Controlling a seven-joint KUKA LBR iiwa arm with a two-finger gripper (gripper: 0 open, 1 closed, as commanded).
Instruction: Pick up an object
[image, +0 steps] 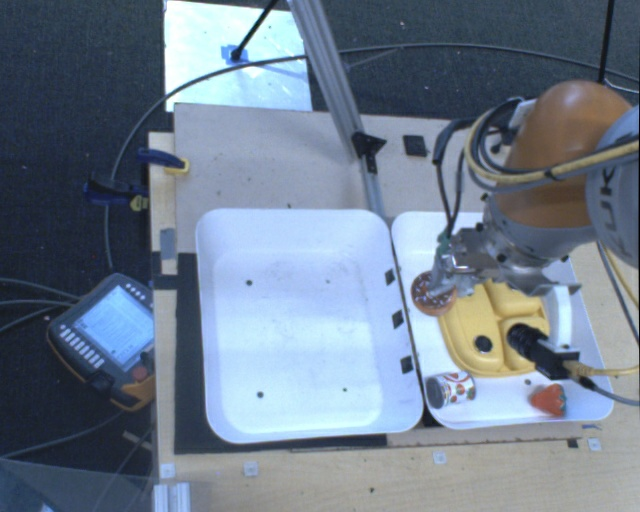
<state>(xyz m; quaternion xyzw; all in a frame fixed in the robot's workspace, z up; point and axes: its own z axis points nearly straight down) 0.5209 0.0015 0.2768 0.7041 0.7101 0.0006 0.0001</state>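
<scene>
The gripper (447, 272) sits low at the left side of the right bin (500, 421), touching or just above a round brown disc (432, 294), the likely target. Whether its jaws are apart or together cannot be told. A yellow moulded piece (480, 325) just beside the disc crowds the approach.

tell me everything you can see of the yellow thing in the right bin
The yellow thing is broad, rounded and glossy, like moulded plastic, with a small dark round hole on top. It lies flat in the right bin, near its middle. The arm hides its upper right part. A brown round disc sits at its upper left edge; contact is unclear.
</scene>
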